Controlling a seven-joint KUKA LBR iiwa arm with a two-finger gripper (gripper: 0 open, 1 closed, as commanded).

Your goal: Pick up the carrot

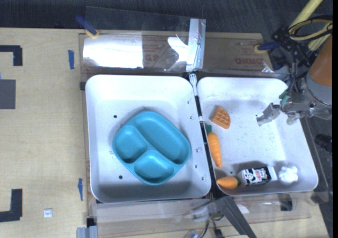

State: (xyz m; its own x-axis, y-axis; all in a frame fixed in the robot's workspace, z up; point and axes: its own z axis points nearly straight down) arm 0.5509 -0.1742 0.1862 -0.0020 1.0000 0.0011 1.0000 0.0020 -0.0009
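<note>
The carrot (214, 148) is seen lying along the left wall of the right bin (301, 142), just below a waffle (221, 117). The claw (279, 115) is held open and empty near the bin's right side, well apart from the carrot, with bare floor between them. An orange piece (227, 182), a carton (255, 175) and a white lump (288, 174) are ranged along the front edge. A blue tray (151, 146) is set in the left bin (105, 100).

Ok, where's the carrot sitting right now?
In the camera view the carrot lies in the right bin, against its left wall, just below the waffle piece and above a small orange item.
</note>
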